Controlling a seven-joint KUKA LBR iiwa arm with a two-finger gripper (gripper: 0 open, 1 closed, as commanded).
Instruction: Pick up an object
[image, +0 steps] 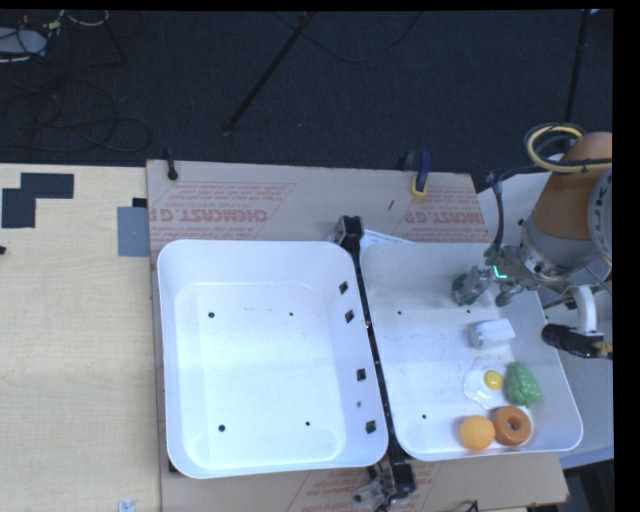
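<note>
Orange stuff sits nearest the camera: a small orange ball and a brown donut right beside it, both in the front corner of the right bin. Just behind those there's a fried egg toy, white with a yellow yolk, and a bumpy green thing touching its right side, can't tell what it's meant to be. A bit further back is a little pale grey block lying on the bin floor by itself.

The left bin is next door, the two split by a black strip with clips.

Further back again, the gripper hangs over the far right part of the right bin, behind the grey block and apart from it. It's got a small green light on it. I honestly can't tell how far open it is, it's too small and dark, and I can't see anything in its grasp. The grey arm with its orange band comes in from the right. Both bins sit on cardboard with red print.
</note>
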